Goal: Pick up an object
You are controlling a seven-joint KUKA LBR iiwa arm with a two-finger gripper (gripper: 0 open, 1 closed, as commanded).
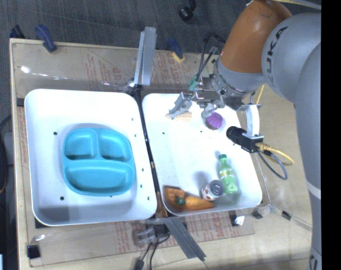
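No object is singled out by the task, and the nearest candidate is taken to be the small purple object point(214, 120), which lies on the floor of the right bin point(176, 167) near its far edge, just beside and to the right of the gripper point(184, 107). Nothing is seen between the fingers point(176, 111); whether they are spread or closed cannot be told from this slanted view. The step in hand is judged to be the approach, with no grasp yet made. For the next move, the fingers would need to be centred over a chosen object and lowered around it. Further off, a green bottle point(227, 176), a small can point(212, 190) and an orange carrot-like toy point(187, 199) are gathered at the bin's near edge. A blue divided plate point(98, 161) sits in the left bin point(41, 111).
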